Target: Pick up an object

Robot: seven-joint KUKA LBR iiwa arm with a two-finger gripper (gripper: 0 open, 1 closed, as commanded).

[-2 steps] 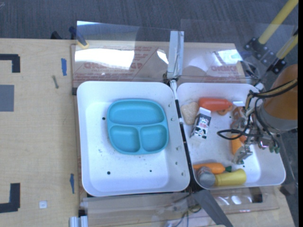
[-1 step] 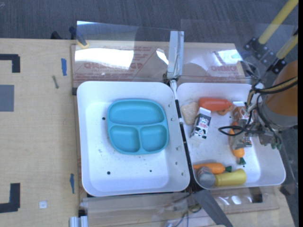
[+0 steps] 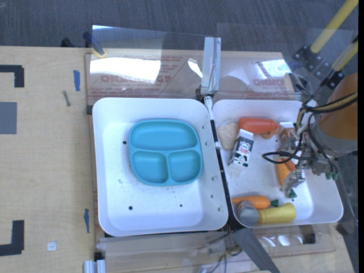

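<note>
Looking down into the right bin (image 3: pixel 327 212), we find much of its right side covered by the arm (image 3: pixel 341 118), whose cables and wrist hardware tangle over the objects beneath. The gripper (image 3: pixel 294 182) hangs low over the bin floor, and we cannot tell whether it is apart or together, since it blurs into the clutter around it. Just beside it lies an orange carrot-like piece (image 3: pixel 282 172), partly hidden by the wrist; its long axis seems to run roughly top to bottom in the view, but we cannot see whether the gripper touches it.

A second orange piece (image 3: pixel 259 124) lies near the bin's far wall, its long axis running left to right. Next to it sit a pale rounded item (image 3: pixel 228 134) and a small white carton (image 3: pixel 243 148), tilted with its top toward the far wall. Along the near wall we see a yellow bottle-shaped object (image 3: pixel 278 213) lying left to right, an orange piece (image 3: pixel 254 201) just above it, and a grey round thing (image 3: pixel 247 212) at their left end; how these touch is hard to make out.

The left bin (image 3: pixel 114 209) holds a blue divided plate (image 3: pixel 165 152), lying flat.
</note>
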